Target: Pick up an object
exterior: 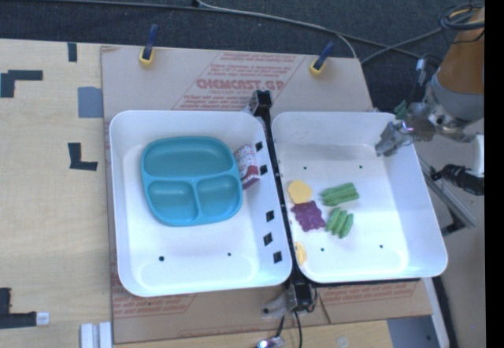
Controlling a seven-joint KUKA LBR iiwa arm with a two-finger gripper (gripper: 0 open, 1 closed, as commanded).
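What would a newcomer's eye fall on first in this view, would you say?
Probably the teal divided plate in the left bin, with a small can beside it. Next come the toy foods in the right bin: purple grapes, green pieces. The gripper hangs over that bin's far right corner.

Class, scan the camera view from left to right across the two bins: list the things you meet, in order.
Blue divided plate → small can → yellow piece → purple piece → green beans → gripper at the right bin's far right edge.
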